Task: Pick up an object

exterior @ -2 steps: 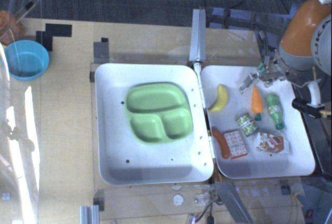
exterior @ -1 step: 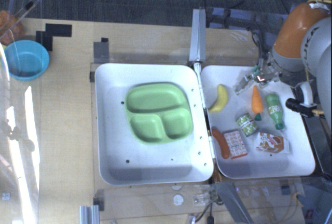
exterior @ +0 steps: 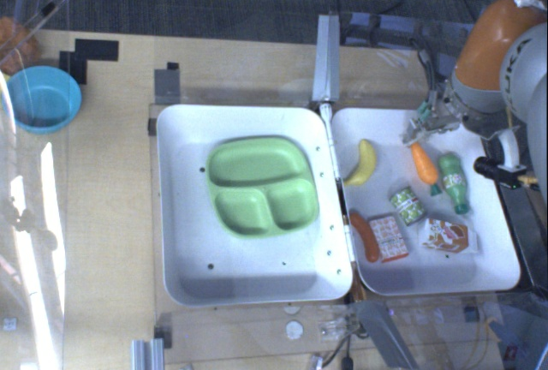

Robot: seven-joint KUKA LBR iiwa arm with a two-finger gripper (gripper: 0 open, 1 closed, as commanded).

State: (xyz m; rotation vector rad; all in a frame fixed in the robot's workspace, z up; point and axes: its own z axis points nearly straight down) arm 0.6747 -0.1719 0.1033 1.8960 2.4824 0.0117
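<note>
Two white bins sit side by side on the surface; I see the right bin (exterior: pixel 505 274) holding a carrot (exterior: pixel 423 163), banana (exterior: pixel 362 163), green bottle (exterior: pixel 454 182) and small packets. My gripper (exterior: pixel 428 124) hovers just above the carrot's upper end, and I cannot tell how its jaws stand. A green tray (exterior: pixel 261 186) lies in the left bin (exterior: pixel 184 257).

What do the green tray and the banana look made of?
The tray looks like moulded plastic with a matte finish: one even pale green, three soft-edged compartments and no sharp glare. The banana looks like smooth toy plastic or rubber, uniformly yellow and slightly glossy, though this view can't rule out real fruit.
</note>
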